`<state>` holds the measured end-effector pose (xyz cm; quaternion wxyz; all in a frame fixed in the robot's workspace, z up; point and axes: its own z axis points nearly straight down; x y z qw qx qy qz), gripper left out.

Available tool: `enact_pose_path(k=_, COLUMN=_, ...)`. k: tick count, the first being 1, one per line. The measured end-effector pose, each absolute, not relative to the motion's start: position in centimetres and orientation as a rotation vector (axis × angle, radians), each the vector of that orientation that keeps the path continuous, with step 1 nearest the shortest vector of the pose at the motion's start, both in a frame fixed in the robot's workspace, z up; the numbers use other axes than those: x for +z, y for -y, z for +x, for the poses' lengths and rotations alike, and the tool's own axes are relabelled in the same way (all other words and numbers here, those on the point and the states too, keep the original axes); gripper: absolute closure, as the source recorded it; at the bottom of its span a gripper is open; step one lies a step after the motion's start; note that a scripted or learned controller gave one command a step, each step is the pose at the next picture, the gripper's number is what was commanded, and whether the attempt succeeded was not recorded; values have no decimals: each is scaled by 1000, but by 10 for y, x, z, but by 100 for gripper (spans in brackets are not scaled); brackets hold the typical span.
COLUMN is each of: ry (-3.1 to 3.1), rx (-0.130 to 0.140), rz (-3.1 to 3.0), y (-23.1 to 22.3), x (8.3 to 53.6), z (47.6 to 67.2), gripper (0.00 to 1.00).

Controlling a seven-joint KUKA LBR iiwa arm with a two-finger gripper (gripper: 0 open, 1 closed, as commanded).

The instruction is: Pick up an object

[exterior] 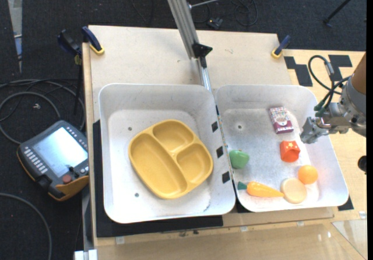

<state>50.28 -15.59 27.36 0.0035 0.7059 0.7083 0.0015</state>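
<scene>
The right bin holds several small items: a pink and white box, a red block, a green piece, an orange ball, a pale round piece and a toy carrot. My gripper hangs over the bin's right rim, just right of the red block and above the orange ball. Nothing shows between its fingers.
The left bin holds a yellow divided plate. A slanted metal pole crosses the back of the bench. A handheld controller lies on the floor at the left.
</scene>
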Motion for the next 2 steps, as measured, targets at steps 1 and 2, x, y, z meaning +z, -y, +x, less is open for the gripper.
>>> enact_pose_path(k=1, ry=-2222, rx=2, rz=2214, y=156, x=300, z=504, gripper=100)
enact_pose_path(k=2, ry=-2231, rx=2, rz=2213, y=96, x=296, z=518, gripper=100)
